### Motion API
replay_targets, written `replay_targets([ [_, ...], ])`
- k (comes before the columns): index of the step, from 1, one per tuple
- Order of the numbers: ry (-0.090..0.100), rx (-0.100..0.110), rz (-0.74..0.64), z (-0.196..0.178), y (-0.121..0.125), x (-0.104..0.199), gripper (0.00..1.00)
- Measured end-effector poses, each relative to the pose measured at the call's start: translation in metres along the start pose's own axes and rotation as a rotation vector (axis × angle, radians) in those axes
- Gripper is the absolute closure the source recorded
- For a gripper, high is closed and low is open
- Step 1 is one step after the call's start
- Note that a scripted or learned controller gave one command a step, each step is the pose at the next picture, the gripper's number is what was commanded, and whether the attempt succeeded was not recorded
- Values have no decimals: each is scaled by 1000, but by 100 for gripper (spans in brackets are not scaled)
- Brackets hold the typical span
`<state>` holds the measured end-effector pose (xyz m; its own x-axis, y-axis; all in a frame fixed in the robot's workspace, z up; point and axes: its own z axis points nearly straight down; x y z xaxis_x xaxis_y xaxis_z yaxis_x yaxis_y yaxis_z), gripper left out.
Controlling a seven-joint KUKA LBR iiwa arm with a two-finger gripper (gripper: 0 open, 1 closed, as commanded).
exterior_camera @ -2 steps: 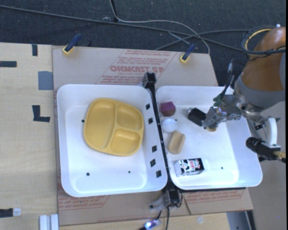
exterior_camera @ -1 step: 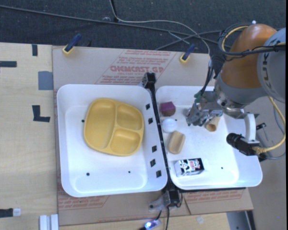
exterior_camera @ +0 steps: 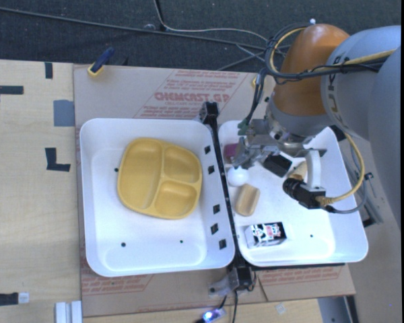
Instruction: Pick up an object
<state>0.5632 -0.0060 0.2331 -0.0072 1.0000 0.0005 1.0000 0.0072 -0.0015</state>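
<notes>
Overhead slanted view of a table (exterior_camera: 27, 180) carrying two shallow white bins side by side. The left bin (exterior_camera: 94, 200) holds a yellow divided plate (exterior_camera: 159, 177), lying flat with three compartments. The right bin (exterior_camera: 337, 241) holds the candidate objects: a small white ball (exterior_camera: 238, 175) near the dividing wall, a tan rounded block (exterior_camera: 246, 200) just below it, a dark pink object (exterior_camera: 231, 151) partly hidden under the arm, and a small black-and-white carton (exterior_camera: 266, 233) lying on its side near the front edge. The end effector (exterior_camera: 259, 147) hangs low over the back left part of the right bin, close above the ball and the pink object; whether it is spread or closed cannot be told, and nothing is visibly gripped. As a judgement, the tan block looks light and perhaps soft, best taken across its narrow sides; the ball is small, smooth and likely to roll away; the carton appears light and thin-walled, so it should be pinched across its flat faces gently.
</notes>
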Motion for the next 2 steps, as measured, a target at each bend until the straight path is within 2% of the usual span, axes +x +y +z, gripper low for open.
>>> replay_targets([
  [2,0,-2,1,-1,57,101,100],
])
